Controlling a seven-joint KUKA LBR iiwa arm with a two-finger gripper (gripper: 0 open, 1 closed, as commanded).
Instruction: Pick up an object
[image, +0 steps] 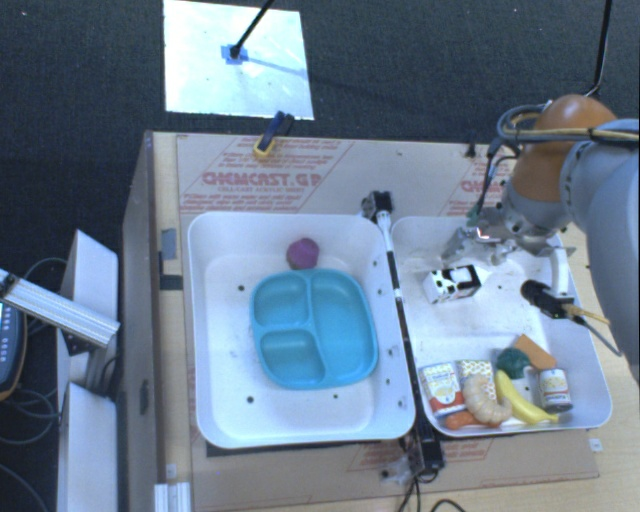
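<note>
Your gripper (470, 243) hangs low in the right bin (600, 405), but whether its fingers are apart or closed you cannot tell from this angle. Just beside it, toward the bin's middle, lies a small black-and-white carton (451, 283), apart from the tips. A banana (518, 397), a peanut-shaped toy (484, 397) and little boxes crowd the near corner. The left bin (215, 300) carries a blue divided tray (310, 328) and a purple ball (303, 253).

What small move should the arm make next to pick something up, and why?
Probably lower the pincer slightly toward the black-and-white toy. The pincer hangs just above and behind it in the right bin, and the toy lies alone, apart from the crowded corner pile.
</note>
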